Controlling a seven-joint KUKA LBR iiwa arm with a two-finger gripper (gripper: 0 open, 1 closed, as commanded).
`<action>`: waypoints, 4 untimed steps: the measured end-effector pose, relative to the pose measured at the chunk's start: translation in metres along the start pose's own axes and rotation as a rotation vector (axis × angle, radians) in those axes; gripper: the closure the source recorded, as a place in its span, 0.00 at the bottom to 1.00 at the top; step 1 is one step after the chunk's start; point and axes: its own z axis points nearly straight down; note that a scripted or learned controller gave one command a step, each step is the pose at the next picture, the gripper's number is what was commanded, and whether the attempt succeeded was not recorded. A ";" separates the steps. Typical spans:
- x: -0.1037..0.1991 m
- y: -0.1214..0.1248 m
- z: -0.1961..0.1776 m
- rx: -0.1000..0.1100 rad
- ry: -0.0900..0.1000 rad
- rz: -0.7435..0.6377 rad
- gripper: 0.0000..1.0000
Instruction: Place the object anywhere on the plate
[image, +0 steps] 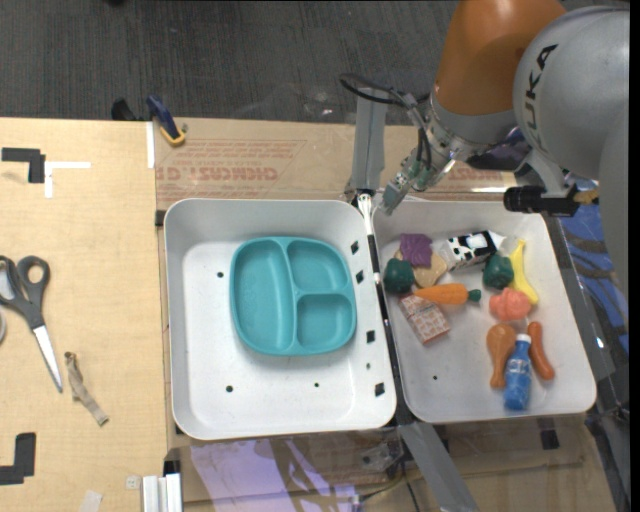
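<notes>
Lying below the hand (392, 196), toys (470, 290) crowd the right bin (570, 330).

The counter (90, 300) was light wood, with two white bins side by side: the left bin (190, 330) and the right bin (470, 395). Scissors (30, 310) lay near the left edge, with a small strap scrap (85, 388) just beside them.
</notes>
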 end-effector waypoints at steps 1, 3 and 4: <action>-0.035 -0.088 0.038 0.001 0.004 -0.063 1.00; -0.003 -0.116 0.053 0.000 0.005 -0.306 1.00; 0.023 -0.030 0.053 -0.003 0.003 -0.511 1.00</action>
